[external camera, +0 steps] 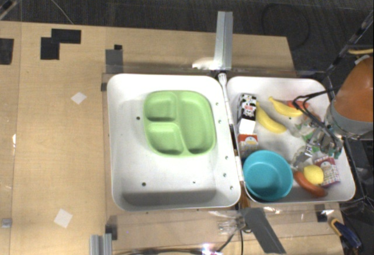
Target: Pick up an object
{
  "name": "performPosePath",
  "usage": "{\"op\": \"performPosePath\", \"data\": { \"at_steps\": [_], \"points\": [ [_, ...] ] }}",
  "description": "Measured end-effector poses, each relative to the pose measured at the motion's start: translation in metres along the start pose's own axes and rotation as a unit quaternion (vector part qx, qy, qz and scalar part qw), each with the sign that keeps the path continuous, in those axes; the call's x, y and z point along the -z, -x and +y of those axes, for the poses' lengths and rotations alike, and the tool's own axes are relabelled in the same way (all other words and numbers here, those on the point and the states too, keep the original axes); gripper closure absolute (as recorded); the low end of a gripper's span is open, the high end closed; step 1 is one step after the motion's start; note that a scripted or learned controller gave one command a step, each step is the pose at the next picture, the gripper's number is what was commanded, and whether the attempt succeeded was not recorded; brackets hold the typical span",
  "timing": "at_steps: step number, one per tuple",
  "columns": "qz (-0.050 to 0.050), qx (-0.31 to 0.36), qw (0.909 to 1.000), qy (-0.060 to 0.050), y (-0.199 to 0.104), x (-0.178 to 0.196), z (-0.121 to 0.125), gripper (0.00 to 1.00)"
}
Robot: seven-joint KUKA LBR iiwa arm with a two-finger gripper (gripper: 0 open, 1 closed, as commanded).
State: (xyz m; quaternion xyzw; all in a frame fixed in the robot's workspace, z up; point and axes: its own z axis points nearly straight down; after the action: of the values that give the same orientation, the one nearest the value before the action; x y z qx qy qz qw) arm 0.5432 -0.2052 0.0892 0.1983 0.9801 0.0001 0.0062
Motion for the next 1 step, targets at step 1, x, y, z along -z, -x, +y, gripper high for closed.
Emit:
{"op": "performPosePath", "data": {
  "at_steps": [1],
  "points": [
    [-0.008, 0.003, 1.0, 0.0, 0.0054, 0.0153, 0.002, 1.0]
  ]
}}
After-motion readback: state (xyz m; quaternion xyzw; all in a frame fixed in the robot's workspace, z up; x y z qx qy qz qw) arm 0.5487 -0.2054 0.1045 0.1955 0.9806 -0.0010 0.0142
